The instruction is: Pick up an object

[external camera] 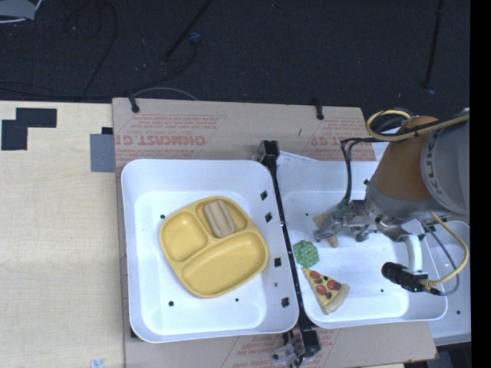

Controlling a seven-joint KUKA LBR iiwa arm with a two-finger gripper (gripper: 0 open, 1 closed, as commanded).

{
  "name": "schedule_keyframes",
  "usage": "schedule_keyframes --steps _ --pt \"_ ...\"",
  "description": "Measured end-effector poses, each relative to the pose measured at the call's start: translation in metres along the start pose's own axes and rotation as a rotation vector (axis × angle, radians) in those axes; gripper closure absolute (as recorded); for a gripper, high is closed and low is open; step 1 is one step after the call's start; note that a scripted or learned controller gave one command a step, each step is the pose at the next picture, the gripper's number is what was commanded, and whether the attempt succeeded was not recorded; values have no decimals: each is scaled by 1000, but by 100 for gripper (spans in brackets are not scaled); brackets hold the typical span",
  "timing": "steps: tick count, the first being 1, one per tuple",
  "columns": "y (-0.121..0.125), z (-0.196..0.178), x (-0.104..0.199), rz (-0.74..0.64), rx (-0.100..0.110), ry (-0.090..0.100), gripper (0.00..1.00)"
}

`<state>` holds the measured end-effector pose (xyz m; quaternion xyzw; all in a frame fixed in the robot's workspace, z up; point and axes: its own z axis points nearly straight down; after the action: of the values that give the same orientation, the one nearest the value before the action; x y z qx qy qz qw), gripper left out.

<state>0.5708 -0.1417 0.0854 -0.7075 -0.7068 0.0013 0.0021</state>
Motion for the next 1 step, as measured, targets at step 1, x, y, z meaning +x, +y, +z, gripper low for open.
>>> schedule_keyframes --steps 1 --pt "0 -12 -1 3 -1 0 100"
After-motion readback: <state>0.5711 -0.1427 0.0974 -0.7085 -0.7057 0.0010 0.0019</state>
